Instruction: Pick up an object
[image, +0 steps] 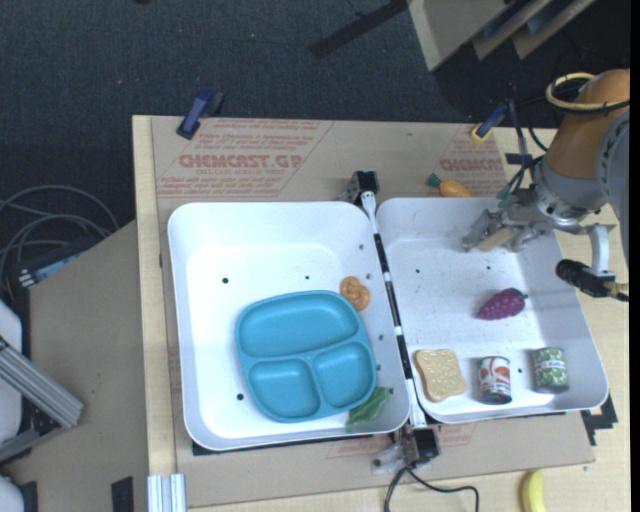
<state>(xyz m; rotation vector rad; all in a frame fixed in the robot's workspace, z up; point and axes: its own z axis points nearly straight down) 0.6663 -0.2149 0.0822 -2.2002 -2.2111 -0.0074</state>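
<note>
My gripper (488, 238) hangs over the far part of the right bin (575, 330), with its fingers apart and nothing between them. In that bin, nearer the front, lie a purple bunch of grapes (501, 303), a slice of toast (439, 373), a red can (493, 379) and a green can (549, 368). The grapes sit a short way in front of the gripper. The left bin (200, 250) holds a blue divided tray (300, 352), a small orange-brown pretzel (353, 291) and a green leafy piece (368, 408).
An orange carrot-like piece (452, 186) lies on the bench behind the right bin. Blue clamps (200, 112) grip the board's far edge. A yellow object (533, 492) rests at the front right. The bins' shared wall (388, 300) runs between them.
</note>
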